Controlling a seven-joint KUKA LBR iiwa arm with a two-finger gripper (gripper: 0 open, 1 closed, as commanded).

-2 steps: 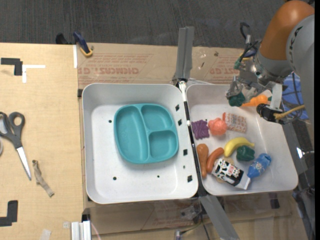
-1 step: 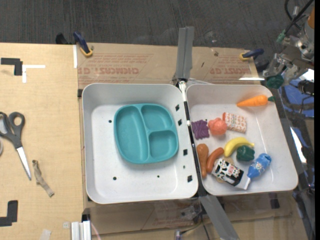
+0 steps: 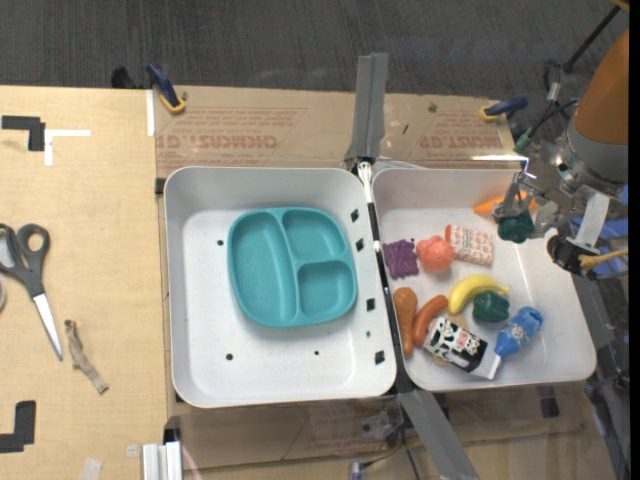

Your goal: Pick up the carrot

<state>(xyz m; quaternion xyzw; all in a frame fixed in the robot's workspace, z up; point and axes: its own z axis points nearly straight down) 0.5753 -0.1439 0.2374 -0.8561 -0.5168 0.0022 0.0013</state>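
Gripper (image 3: 518, 208) hangs over the right bin's (image 3: 560, 363) far right corner; whether it is open I cannot tell. Just beside it lies the carrot (image 3: 487, 206); the arm (image 3: 605, 118) reaches down from the right.

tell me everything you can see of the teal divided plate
The teal three-compartment plastic plate lies flat in the left white bin, roughly centred and turned slightly askew. It has rounded corners, one long compartment on its left side and two smaller ones on its right. It looks smooth and matte. Only the bin floor touches it.
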